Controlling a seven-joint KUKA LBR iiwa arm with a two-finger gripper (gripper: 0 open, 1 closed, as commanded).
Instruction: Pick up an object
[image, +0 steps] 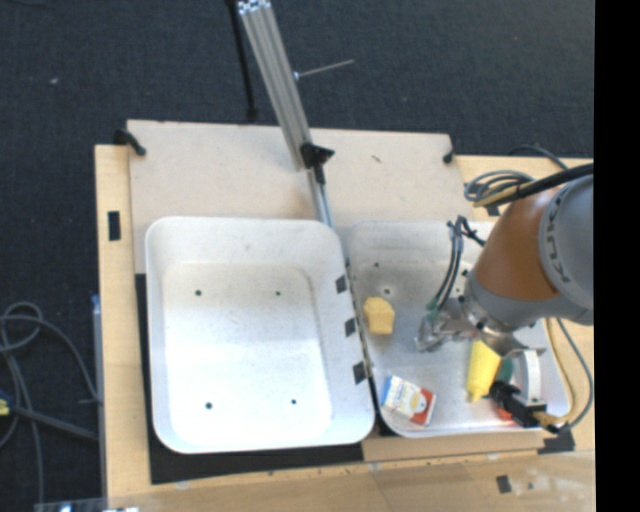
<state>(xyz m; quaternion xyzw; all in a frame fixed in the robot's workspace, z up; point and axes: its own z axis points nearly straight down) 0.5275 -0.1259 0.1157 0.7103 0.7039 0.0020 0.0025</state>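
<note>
**A:** Start big. What takes up most of the frame?

**B:** The pale wooden bench (220, 170), sitting on dark carpet and running from centre left to the right edge. The wide white left bin (240, 340) covers the middle and lower left of it. The right bin (400, 260) is pressed against the left bin's right rim, and less of it can be seen.

**A:** And the arm?

**B:** The arm (520, 260) comes in from the right edge at mid height. Its orange band and grey body cover the right part of the right bin. An aluminium rail (280, 80) slants from the top centre of the frame down to the seam between the two bins.

**A:** Which things could be picked up?

**B:** There are three, all in the right bin. A long yellow object (481, 368) lies tilted at lower right, with its upper end tucked under the wrist. A red, white and blue packet (408, 400) lies flat against the bin's lower rim, to the left of the long yellow object. A small yellow block (379, 316) sits near the bin's left wall, above the packet and apart from it.

**A:** Where is the gripper?

**B:** The gripper (430, 338) is low over the bin floor, between the yellow block and the long yellow object. It is close to the upper end of the long yellow object. I cannot tell from this slant whether it is wide or narrow, or whether it touches anything.
</note>
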